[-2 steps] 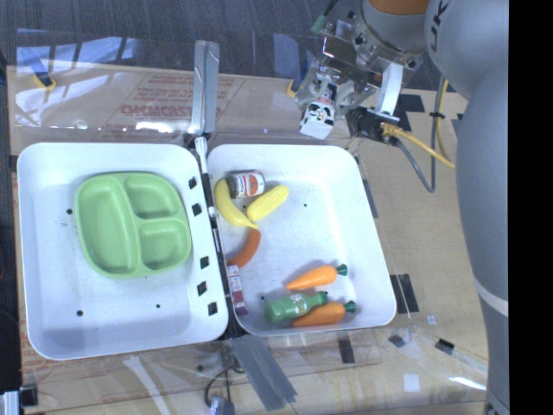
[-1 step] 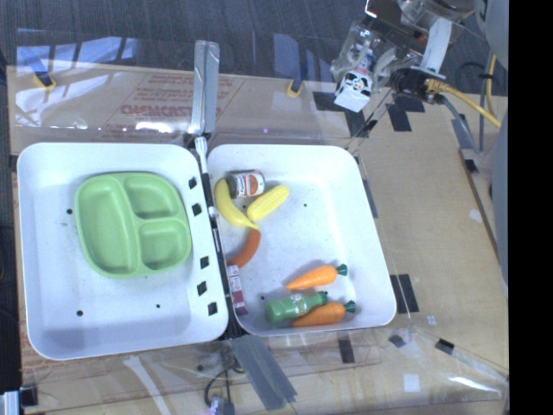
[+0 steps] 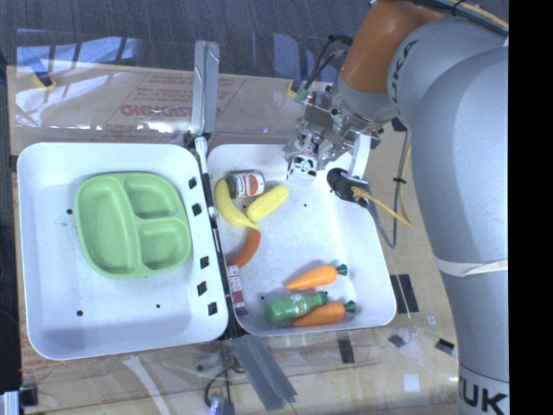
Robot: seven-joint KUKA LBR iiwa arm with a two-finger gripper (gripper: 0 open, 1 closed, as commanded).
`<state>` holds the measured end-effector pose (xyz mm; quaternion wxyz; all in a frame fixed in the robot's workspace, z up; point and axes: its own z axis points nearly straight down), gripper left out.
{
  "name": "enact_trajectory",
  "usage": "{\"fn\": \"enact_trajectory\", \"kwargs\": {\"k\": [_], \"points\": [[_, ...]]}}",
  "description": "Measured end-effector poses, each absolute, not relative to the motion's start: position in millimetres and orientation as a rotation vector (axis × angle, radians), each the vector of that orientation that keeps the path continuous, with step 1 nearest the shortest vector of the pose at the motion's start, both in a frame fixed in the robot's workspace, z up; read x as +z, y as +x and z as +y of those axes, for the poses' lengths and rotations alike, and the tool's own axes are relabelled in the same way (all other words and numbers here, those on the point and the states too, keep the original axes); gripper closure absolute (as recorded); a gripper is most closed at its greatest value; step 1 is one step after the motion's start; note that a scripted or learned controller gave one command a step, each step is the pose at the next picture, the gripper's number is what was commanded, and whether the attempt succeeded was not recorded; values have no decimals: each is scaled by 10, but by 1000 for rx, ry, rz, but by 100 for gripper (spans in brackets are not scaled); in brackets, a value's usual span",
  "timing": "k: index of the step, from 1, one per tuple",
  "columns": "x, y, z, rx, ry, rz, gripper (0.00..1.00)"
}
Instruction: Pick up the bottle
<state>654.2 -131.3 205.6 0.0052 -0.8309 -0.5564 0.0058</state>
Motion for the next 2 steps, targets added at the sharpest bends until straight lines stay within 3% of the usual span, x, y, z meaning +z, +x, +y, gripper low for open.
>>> {"fn": "enact_trajectory", "kwargs": {"k": [1,2], "points": [[3449,6573,-1395,-6,-2562,-1826,100],[3440,6567,-1890,3,-2617,-1738,100]]}}
